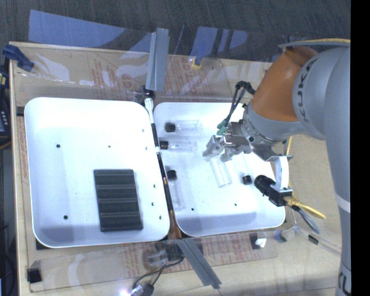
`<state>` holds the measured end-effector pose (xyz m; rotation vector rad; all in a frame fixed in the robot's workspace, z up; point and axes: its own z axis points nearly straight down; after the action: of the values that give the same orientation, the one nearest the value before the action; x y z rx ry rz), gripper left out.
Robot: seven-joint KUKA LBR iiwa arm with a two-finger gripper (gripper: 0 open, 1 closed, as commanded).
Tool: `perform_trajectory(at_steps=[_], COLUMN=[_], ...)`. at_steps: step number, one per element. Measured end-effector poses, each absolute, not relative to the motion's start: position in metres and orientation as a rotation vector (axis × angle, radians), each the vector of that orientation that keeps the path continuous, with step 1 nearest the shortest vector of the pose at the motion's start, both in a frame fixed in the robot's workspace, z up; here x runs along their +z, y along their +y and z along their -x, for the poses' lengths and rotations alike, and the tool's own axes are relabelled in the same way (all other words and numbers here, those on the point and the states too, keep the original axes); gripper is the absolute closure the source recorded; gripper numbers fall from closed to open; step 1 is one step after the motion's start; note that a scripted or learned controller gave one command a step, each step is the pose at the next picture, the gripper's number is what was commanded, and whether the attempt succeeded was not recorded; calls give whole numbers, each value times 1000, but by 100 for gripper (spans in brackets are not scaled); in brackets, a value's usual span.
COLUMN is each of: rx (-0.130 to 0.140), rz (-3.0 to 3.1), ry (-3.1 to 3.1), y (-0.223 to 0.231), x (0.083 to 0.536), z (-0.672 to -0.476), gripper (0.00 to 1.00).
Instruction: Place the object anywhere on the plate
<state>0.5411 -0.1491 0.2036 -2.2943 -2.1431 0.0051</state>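
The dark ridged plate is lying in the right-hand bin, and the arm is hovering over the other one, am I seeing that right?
Not quite. The camera view shows the dark ridged plate lying in the left-hand bin. The arm's gripper is over the right-hand bin, not over the bin with the plate.

Wooden bench (pixel 80 79) — two white bins (pixel 43 122) side by side

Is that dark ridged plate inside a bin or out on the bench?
Inside: the dark ridged plate lies flat on the left bin floor.
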Motion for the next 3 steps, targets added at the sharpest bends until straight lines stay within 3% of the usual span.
perform_trajectory(at_steps=[1, 2, 3], rx=[7, 2, 5], rz=[2251, 2145, 2762], ry=[-2189, -2290, -1491], y=[-57, 31, 67], x=[191, 191, 191], z=[-566, -602, -648], gripper=[100, 100, 100])
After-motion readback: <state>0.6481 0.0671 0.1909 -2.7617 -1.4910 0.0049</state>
